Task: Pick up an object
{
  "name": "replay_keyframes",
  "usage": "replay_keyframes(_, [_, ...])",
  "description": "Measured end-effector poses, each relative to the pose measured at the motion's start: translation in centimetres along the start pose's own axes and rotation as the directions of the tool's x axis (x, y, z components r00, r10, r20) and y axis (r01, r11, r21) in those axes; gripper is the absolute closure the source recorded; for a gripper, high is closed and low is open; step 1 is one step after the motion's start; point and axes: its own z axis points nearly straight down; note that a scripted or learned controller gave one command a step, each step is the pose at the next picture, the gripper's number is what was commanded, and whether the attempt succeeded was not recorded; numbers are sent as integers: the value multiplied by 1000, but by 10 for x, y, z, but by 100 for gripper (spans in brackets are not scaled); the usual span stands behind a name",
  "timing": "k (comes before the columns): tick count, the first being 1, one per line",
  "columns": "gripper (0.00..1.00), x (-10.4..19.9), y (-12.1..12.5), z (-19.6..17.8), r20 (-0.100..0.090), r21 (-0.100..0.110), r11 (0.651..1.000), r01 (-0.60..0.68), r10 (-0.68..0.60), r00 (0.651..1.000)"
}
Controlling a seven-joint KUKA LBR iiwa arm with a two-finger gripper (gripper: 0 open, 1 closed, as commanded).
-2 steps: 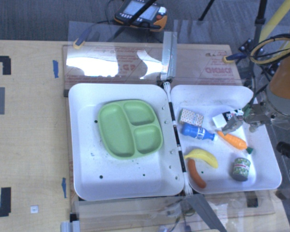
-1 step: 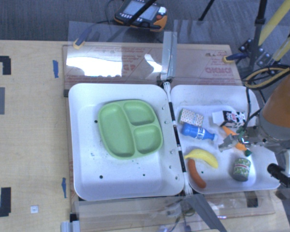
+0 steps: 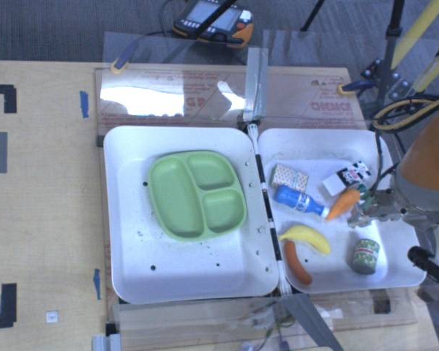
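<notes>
The right bin point(image 3: 395, 275) holds several small objects. An orange carrot point(image 3: 341, 204) lies near its middle, with a blue bottle point(image 3: 300, 199) to its left. A patterned little box point(image 3: 289, 177) sits above the bottle. A black-and-white toy point(image 3: 355, 173) and a white block point(image 3: 332, 186) lie toward the back. A yellow banana point(image 3: 308, 238), a red sausage point(image 3: 298, 263) and a green can point(image 3: 365, 256) sit along the front. My gripper point(image 3: 365, 212) hangs low just right of the carrot's end and above the can, with nothing visibly held.
The left bin point(image 3: 132, 269) carries a green divided plate point(image 3: 197, 194). A raised divider point(image 3: 265, 210) separates the two bins. The arm's grey and orange body point(image 3: 424, 174) covers the right bin's right edge. Cables and stands crowd the upper right.
</notes>
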Motion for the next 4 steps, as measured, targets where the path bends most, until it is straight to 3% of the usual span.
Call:
replay_keyframes(1, [100,-28,30,-4,-11,21,999,36,-36,999])
replay_keyframes(2, [100,-14,101,31,-3,22,954,-298,298,954])
replay_keyframes(3, [100,2,128,9,-3,23,961,-274,275,962])
replay_keyframes(4, [0,1,126,10,-3,27,961,-275,275,961])
